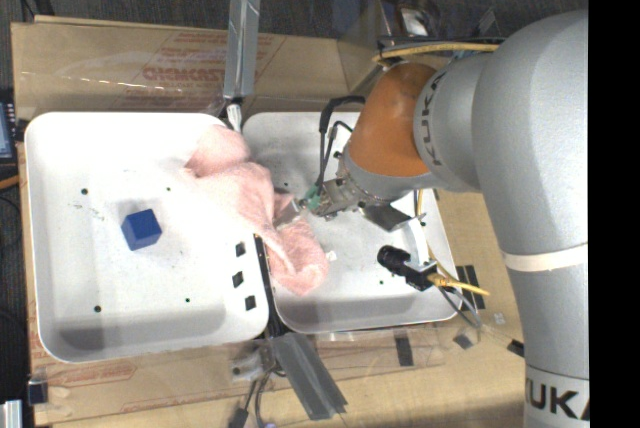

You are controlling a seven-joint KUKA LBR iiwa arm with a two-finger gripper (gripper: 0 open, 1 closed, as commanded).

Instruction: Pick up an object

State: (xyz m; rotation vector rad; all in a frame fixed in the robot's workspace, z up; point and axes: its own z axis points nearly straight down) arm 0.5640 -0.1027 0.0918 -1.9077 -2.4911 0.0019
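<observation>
Overhead, we see the grey arm [540,136] filling the right side of the view, its orange band [385,131] hanging over the back of the right bin [350,294]. Beneath everything lies a brown cardboard sheet [130,66], and on it the two white bins sit side by side, the left bin [60,216] touching the right one along their shared wall.

Next in size is the pink cloth [255,188]. It is crumpled and draped across that shared wall: one bunch rests in the back right corner of the left bin, and the other end sags into the front left part of the right bin.

A blue cube [142,228] stands alone on the left bin's floor, well apart from the cloth.

Smallest is the gripper [292,207], low in the right bin, its tip right against the cloth beside the dividing wall. Whether it is spread or pressed together, we cannot tell, nor whether it has any cloth pinched.
</observation>
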